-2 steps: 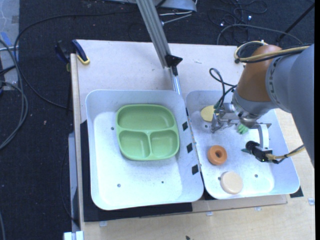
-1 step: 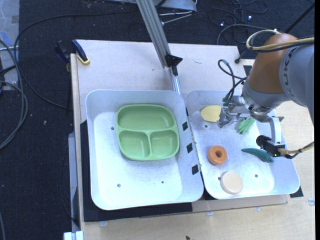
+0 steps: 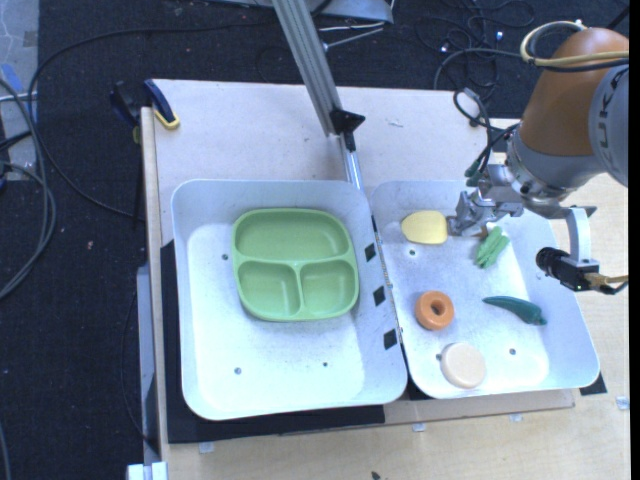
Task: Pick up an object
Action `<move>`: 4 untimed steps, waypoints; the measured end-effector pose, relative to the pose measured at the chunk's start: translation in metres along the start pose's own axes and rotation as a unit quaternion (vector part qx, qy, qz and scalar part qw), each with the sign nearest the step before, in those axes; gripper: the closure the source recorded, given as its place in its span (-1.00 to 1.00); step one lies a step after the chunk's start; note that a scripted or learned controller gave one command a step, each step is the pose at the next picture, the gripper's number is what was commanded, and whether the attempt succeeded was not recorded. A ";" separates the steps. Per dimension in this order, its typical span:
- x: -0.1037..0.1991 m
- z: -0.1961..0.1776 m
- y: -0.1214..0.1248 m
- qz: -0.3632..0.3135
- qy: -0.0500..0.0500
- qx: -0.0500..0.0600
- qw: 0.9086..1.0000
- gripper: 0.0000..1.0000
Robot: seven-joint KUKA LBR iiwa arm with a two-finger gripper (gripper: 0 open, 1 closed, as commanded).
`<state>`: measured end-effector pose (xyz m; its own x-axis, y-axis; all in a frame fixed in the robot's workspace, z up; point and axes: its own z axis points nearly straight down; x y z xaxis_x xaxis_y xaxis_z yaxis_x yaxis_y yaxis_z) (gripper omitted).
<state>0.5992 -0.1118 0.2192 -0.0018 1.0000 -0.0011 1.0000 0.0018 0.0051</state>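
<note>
The right bin [image 3: 560,353] holds a yellow lump [image 3: 425,228] at its back, a light green piece [image 3: 491,247] to the right of that, an orange ring [image 3: 434,310] in the middle, a dark teal piece [image 3: 517,309] on the right and a cream disc [image 3: 463,365] at the front. My gripper [image 3: 468,218] hangs low over the back of this bin, between the yellow lump and the light green piece. It sits close to both. Nothing shows between its fingers.
The left bin [image 3: 210,368] carries a green divided tray [image 3: 296,264]. A slanted metal pole [image 3: 312,53] rises from the bench behind the bins. The arm's orange band [image 3: 575,88] and a black fitting [image 3: 565,266] overhang the right bin's right side.
</note>
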 end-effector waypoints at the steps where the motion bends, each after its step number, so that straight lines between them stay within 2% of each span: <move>1: 0.003 -0.063 0.003 -0.001 0.000 -0.001 1.000 1.00; 2: 0.048 -0.048 -0.001 -0.002 0.001 0.003 1.000 1.00; 3: 0.101 -0.050 -0.013 -0.003 0.001 0.003 1.000 1.00; 4: 0.145 -0.033 -0.032 -0.002 0.001 0.004 1.000 1.00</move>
<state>0.5665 0.0329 0.2520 -0.0054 1.0000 0.0000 1.0000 0.0054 -0.0023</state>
